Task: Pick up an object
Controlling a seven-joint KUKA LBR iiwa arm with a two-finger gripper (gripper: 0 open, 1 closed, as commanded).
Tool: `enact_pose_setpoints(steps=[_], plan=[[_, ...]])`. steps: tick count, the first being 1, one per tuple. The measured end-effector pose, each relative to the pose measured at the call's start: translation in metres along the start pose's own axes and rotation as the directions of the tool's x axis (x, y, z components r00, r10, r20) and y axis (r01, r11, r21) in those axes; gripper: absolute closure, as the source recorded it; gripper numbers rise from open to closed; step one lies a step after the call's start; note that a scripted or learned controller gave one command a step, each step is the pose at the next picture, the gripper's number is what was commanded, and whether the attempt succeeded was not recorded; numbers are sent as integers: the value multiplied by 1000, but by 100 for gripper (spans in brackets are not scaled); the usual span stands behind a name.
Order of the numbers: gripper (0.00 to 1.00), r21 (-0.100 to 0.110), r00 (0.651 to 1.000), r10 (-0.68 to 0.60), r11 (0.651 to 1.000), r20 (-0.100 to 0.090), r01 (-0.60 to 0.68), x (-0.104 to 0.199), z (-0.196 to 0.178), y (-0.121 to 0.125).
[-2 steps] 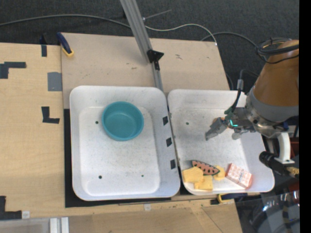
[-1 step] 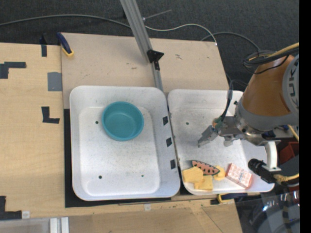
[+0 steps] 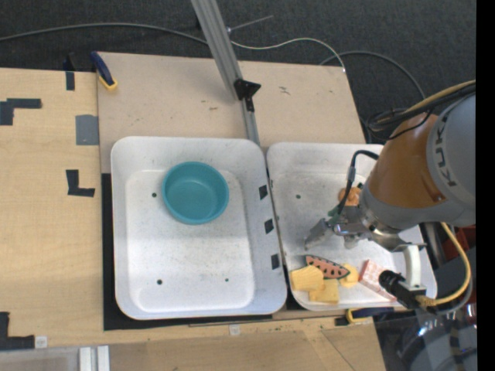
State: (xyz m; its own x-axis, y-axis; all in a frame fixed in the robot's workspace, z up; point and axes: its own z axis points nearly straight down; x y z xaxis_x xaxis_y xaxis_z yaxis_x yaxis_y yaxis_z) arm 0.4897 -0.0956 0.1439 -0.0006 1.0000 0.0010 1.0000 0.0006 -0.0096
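- Two white bins sit side by side on the bench (image 3: pixel 46 207). The left bin (image 3: pixel 131 284) has a blue bowl (image 3: pixel 196 192) in it, up near the top.
- One big arm (image 3: pixel 414 180), grey and orange, reaches in from the right. It bends down over the right bin (image 3: pixel 309 168), and its wrist points down and to the left.
- At the end of the arm is the pincer (image 3: pixel 321 234). It hangs low over the middle of the right bin, tilted toward the left. Its fingers look spread a little, and nothing sits between them, so I think it is open and not holding anything.
- Some toy food lies in the bottom corner of the right bin, just below the pincer. I see yellow cheese pieces (image 3: pixel 315 282), a red slice like watermelon (image 3: pixel 332 268) on top of them, and a pink block (image 3: pixel 373 277) beside them.
- A small orange thing (image 3: pixel 352 196) shows up beside the wrist. I cannot tell what it is.
- To do this step well, I think the pincer should move down toward the food pile, pick just one piece, and put one finger on each side before it squeezes. The pieces touch each other, so it could push them away or slip off.
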Motion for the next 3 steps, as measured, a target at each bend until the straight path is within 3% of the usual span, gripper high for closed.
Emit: enact_pose_setpoints(steps=[1, 2, 3], plan=[[0, -3, 1000, 0, 1000, 0, 0, 1, 54, -1], [100, -3, 1000, -2, 1000, -2, 2, 2, 42, -1], [100, -13, 1000, -1, 1000, 2, 1, 2, -19, 5]])
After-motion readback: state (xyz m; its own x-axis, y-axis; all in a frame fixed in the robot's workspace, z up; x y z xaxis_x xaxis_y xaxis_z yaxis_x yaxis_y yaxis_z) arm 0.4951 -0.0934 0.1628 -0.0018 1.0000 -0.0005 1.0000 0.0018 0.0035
